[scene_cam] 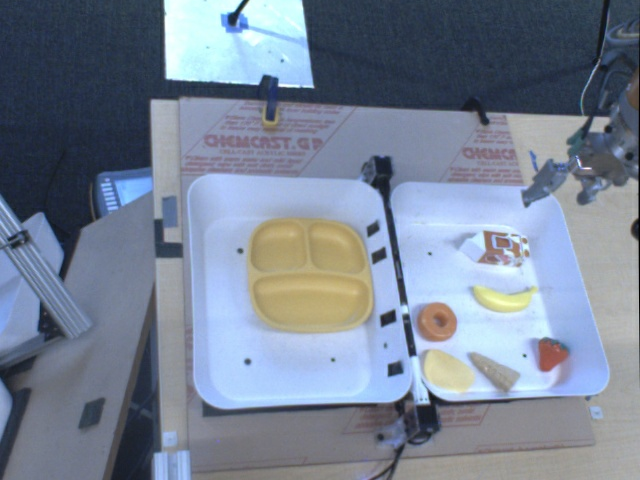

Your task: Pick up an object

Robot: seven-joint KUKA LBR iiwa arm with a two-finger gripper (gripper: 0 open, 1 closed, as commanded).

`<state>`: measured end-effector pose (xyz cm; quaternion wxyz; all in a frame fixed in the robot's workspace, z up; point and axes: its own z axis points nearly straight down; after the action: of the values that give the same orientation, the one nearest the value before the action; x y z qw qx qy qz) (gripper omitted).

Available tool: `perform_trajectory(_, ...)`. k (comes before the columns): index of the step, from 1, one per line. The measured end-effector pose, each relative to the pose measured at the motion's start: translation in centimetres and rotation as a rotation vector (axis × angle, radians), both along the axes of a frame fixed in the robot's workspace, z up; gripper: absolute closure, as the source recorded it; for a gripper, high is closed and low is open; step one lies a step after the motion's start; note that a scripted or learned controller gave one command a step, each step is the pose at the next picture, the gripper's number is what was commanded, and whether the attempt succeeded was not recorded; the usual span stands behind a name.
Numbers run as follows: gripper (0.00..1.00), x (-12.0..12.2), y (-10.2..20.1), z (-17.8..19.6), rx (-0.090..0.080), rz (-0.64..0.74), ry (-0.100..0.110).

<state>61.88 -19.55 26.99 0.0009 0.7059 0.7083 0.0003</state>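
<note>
My gripper (566,182) hangs at the right edge of the view, above the far right corner of the right bin (440,223), with its two fingers spread apart and nothing between them. In that bin lie a white and orange packet (497,247), a yellow banana (502,298), an orange donut (437,321), a red strawberry (552,353), a pale yellow round piece (448,370) and a tan wedge (494,371). All of them lie nearer the front than the gripper.
The left bin (215,278) holds a yellow divided plate (305,273). A black clip strip (392,268) runs along the seam between the bins. Cardboard (330,138) lies under both bins, and a shiny metal sheet (237,28) sits beyond the bench.
</note>
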Motion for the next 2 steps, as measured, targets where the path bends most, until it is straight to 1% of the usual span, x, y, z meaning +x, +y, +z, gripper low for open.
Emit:
perform_trajectory(1,0.0,0.4,0.2,-6.2,0.001,-0.001,0.004)
perform_trajectory(2,0.0,0.2,0.6,-12.3,0.001,-0.002,0.004)
